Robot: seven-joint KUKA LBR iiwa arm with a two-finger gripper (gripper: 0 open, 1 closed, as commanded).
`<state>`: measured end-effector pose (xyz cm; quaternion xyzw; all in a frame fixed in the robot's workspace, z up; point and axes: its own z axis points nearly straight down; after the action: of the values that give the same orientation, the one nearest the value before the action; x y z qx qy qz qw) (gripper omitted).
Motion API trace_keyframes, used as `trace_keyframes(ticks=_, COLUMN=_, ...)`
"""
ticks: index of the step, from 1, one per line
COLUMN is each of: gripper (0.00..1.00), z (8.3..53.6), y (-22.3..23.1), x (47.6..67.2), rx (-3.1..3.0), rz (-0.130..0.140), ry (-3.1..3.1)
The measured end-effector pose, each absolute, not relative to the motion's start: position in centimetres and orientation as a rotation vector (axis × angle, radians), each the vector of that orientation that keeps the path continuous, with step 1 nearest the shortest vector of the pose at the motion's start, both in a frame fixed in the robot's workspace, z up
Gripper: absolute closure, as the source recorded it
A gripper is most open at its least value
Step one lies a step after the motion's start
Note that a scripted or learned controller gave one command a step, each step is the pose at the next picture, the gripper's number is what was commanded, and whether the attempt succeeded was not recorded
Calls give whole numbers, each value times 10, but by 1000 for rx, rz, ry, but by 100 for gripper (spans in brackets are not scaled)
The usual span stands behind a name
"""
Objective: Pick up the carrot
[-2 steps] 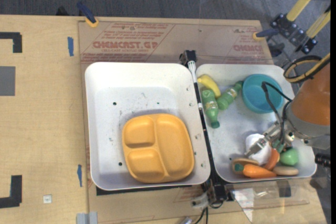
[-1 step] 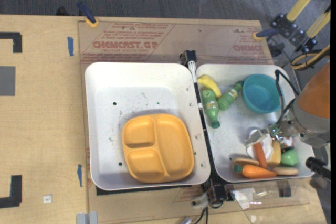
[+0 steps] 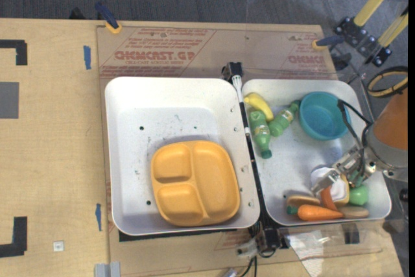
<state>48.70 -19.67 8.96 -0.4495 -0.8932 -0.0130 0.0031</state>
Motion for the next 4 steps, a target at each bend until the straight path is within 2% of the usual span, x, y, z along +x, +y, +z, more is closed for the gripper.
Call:
trace_keyframes(ticks=1, gripper=100, z=101, y=-195, x=491, rx=-1407, rz=-45, ry=-2814)
trace_keyframes(ticks=2, gripper=100, z=92, y=-126, x=486, rx=-1179, rz=-2, ry=-2935)
trace_keyframes(ticks=3, gripper=100, z=177, y=-132, x=504, rx=-1435, rz=-4, ry=-2807)
trace_keyframes(ticks=4, gripper=0, z=174, y=-132, x=502, rx=-1431, rz=-1, ry=-2801)
